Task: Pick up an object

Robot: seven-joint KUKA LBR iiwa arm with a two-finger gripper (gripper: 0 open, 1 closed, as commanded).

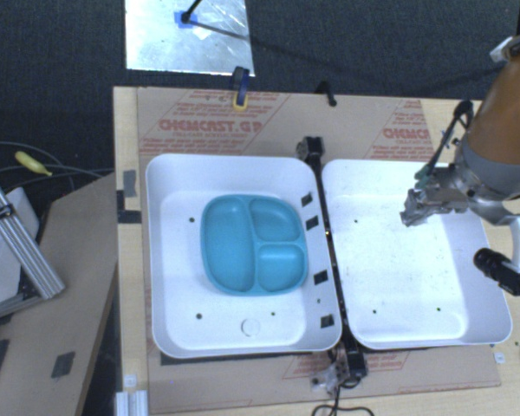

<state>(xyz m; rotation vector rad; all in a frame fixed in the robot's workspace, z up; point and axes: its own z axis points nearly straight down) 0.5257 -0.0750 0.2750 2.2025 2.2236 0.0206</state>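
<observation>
Gripper [413, 213] of the grey arm hangs over the right bin [416, 315], well apart from the blue divided plate [251, 243] lying flat in the left bin [175, 232]. Nothing shows in its grasp, though its spread cannot be told. The plate lies across the central divider from it, toward the left bin's middle, longer side to side.

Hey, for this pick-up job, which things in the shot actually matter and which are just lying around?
Belongs to the job:
- blue divided plate, lying in the left bin
- gripper, above the right bin

Just lying about:
- foil sheet beyond the bench
- yellow clamp at the board's far edge
- yellow object at the left, too small to identify
- aluminium rail at the left
</observation>
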